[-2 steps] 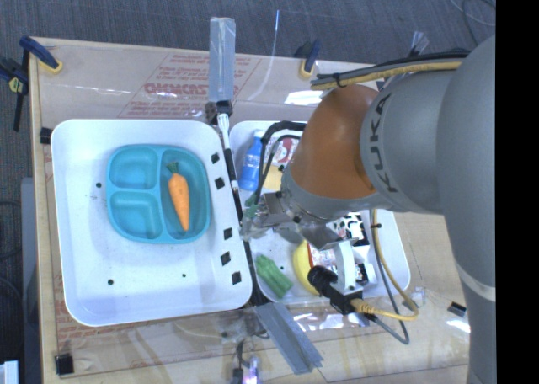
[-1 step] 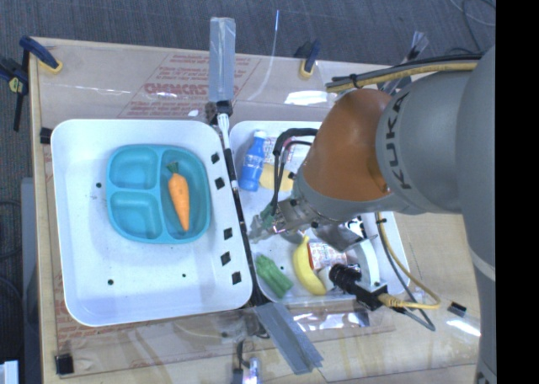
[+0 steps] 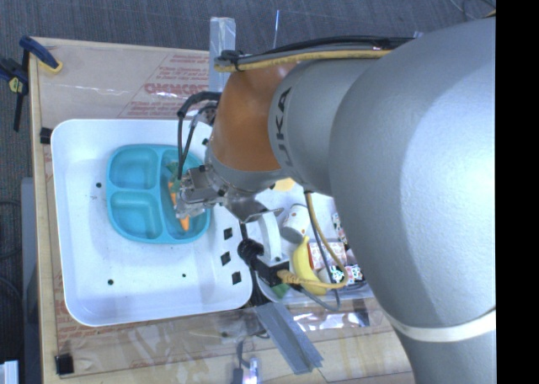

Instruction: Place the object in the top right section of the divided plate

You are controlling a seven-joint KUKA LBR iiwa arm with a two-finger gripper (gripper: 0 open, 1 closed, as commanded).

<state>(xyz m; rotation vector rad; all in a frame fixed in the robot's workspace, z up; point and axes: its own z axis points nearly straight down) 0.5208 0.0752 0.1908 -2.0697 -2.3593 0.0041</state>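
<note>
A dark grey carpet fills the upper part of the frame, and below it lies a pale wooden bench (image 3: 101, 66) with red lettering across its top and a blue clamp (image 3: 40, 50) at its upper left corner. Nearest the camera, the grey arm (image 3: 404, 172) bulks over the whole right half of the frame, its orange band (image 3: 244, 121) sitting at the centre, with black and yellow cables running along its upper edge. Under the arm, toward the lower centre, a yellow banana (image 3: 301, 269) lies in the partly hidden right bin among other small packets that are too covered to make out. Farther left, the white left bin (image 3: 84, 273) rests on the bench, and in its upper middle sits a blue divided plate (image 3: 135, 193) with two sections stacked at its left and a long section down its right side. The gripper (image 3: 181, 199) hangs over that right-hand section, at the plate's right edge, with black cables looping above it. A small orange object (image 3: 173, 193) shows right beside the gripper's tip, over the plate's right section; whether it sits between the fingers or lies on the plate cannot be told, and how far apart the fingers are cannot be told either.
</note>
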